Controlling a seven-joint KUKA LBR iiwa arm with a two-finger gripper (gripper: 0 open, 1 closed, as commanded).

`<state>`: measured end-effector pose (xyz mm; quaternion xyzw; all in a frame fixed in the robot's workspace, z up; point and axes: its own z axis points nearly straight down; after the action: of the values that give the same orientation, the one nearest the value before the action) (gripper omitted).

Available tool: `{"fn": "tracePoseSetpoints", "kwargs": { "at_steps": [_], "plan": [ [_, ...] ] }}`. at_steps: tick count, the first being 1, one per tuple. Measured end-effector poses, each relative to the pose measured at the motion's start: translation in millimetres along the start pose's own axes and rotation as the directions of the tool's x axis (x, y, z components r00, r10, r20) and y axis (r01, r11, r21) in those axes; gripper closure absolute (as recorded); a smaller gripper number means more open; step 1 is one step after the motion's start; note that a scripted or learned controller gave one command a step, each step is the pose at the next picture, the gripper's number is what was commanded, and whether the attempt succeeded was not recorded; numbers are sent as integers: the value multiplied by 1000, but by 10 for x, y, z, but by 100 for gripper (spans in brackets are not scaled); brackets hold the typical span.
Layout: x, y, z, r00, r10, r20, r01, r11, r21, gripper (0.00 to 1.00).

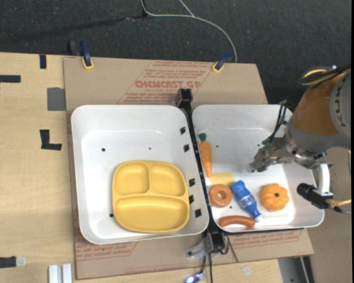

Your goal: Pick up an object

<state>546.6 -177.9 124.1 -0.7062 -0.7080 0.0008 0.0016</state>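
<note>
Ribbed orange pumpkin (275,197) beside glossy blue bottle (245,198); metal hand (261,161) above, grip state unclear.

A robot lab — clamped cardboard (165,81), taped bench (23,158).

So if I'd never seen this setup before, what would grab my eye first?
Probably the big yellow divided plate lying in the left bin. Next, the bright toy food along the near side of the right bin: a carrot, a donut, a blue bottle, a small orange pumpkin and a sausage. The grey and orange arm reaches in from the right, its gripper just above the bottle and pumpkin.
</note>
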Motion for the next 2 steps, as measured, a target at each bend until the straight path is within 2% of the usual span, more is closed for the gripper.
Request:
{"fn": "tracePoseSetpoints", "kwargs": {
  "at_steps": [2],
  "plan": [
    [75,-46,-969,1000,-1,2,1,1000,-8,100]
  ]
}}
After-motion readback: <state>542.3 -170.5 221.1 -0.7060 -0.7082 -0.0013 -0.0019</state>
